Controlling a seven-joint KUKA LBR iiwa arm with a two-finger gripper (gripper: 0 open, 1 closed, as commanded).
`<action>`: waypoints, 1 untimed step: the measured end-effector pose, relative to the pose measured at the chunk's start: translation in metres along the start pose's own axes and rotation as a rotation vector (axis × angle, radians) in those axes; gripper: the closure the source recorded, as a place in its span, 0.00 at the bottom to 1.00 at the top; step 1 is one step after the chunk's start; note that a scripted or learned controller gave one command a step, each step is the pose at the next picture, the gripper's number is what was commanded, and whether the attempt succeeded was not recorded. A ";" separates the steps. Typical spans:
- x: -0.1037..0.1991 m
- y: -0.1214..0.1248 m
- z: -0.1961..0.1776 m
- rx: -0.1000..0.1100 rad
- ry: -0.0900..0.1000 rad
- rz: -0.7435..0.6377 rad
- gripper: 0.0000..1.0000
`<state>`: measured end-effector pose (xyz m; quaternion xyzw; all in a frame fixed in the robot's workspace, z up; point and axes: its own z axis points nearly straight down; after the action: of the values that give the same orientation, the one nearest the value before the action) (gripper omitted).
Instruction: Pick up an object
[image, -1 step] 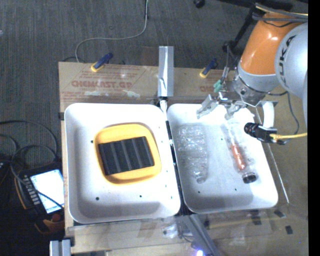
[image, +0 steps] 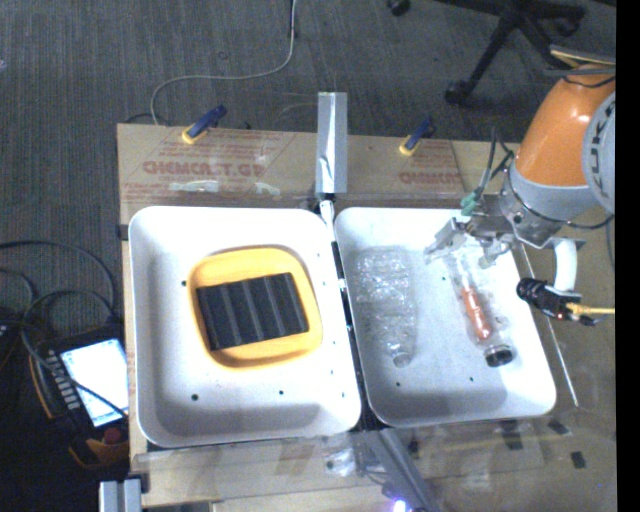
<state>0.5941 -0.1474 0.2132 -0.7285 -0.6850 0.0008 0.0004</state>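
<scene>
My gripper (image: 463, 250) hangs over the far right part of the right bin (image: 452, 404), open, with nothing between its fingers. Just below it, a clear tube (image: 476, 310) with an orange core and a black cap lies slanting toward the bin's near right corner; its upper end sits right under the fingertips. A crumpled clear plastic bottle (image: 386, 300) lies along the left side of that bin. In the left bin (image: 160, 240) rests a yellow-rimmed object (image: 257, 305) with a black ribbed face.
A metal post (image: 331, 150) stands at the far end of the divider between the bins. Two blue clamps (image: 203, 122) (image: 417, 133) hold the cardboard sheet behind them. A lit handheld screen (image: 85, 375) lies on the floor to the left.
</scene>
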 end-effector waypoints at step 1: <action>-0.055 0.016 0.067 0.001 -0.002 0.006 0.00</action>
<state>0.6062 -0.2032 0.1464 -0.7304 -0.6830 0.0019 0.0002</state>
